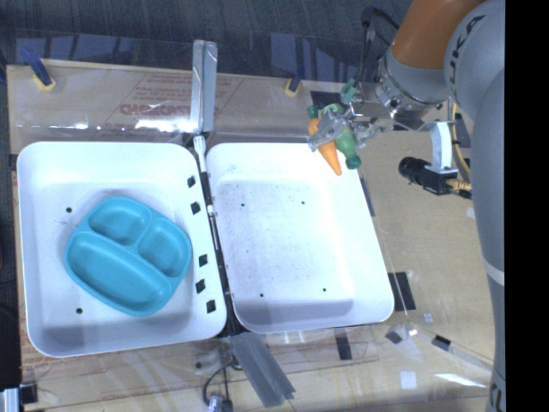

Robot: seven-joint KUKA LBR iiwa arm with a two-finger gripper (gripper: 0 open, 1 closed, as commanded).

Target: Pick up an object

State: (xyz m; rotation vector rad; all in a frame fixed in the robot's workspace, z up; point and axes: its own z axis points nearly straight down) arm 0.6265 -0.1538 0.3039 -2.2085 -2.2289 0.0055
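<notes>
While a toy carrot is held clamped in the end effector at upper right, lifting is judged under way; steady carrying is called for next.

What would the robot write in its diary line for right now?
gripper: holding carrot toy, lifted above right bin far corner | left bin: blue divided plate | status: pick looks done

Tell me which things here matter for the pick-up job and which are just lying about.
Part of the job:
- gripper, above the right bin's far right corner
- orange and green toy, carrot-like, between the gripper's fingers

Just lying about:
- blue plate, three compartments, in the left bin
- right bin
</notes>
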